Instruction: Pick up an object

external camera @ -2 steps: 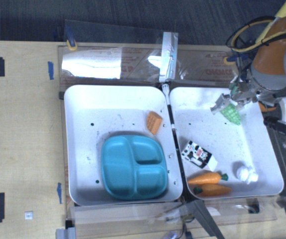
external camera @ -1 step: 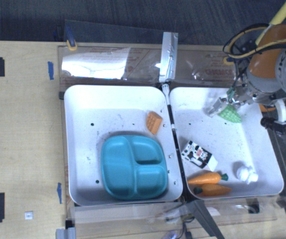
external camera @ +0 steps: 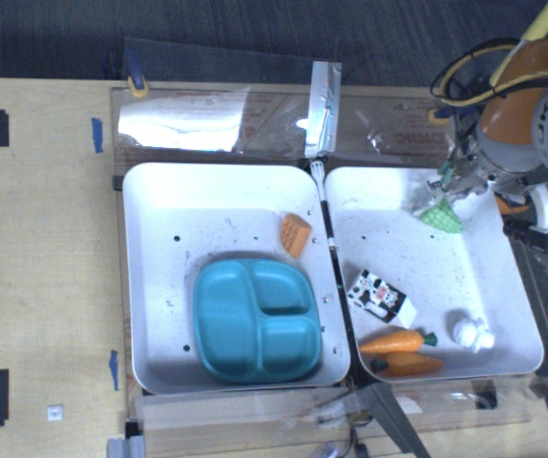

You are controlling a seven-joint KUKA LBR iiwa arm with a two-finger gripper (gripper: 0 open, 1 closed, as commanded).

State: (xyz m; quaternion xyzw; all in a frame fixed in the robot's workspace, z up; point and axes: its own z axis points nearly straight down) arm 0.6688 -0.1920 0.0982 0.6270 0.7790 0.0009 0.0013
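my gripper (external camera: 449, 185) hangs at the far corner of the right bin (external camera: 503, 256), just above a green scrap (external camera: 441, 218). nearer in that bin lie a black-and-white card (external camera: 380, 296), two carrots (external camera: 400, 351) and a small white piece (external camera: 471, 333). the left bin (external camera: 150, 256) has a blue divided tray (external camera: 255, 321) and an orange block (external camera: 295, 234).

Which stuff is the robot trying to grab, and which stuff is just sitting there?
Being grabbed at: gripper over the green thing in the right bin.

Just sitting: carrots, black-and-white card, small white thing, blue tray, orange piece.
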